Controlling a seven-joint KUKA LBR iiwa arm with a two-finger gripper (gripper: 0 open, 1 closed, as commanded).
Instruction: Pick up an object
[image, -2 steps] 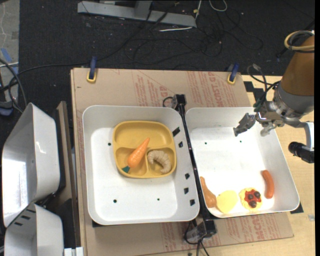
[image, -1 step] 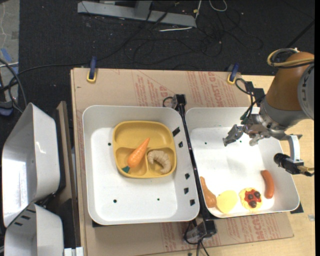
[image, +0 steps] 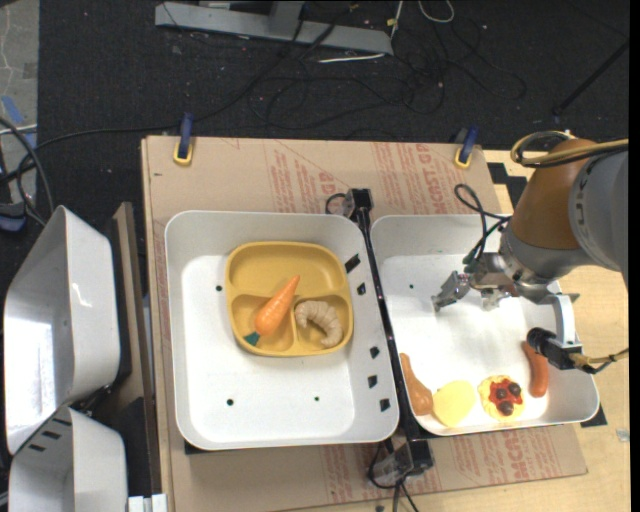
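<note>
Cardboard-topped bench (image: 300, 165), two white bins (image: 200, 400)

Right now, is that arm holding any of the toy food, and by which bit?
Nothing is held. The gripper hangs over bare white floor in the right bin, apart from the food along that bin's near edge.

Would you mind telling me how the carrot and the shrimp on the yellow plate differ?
The carrot is orange, straight and tapered, with a green end; the shrimp is pale beige and curled. The carrot lies at a slant across the plate's divider, while the shrimp sits within the right compartment. Both rest on the yellow plate in the left bin.
</note>
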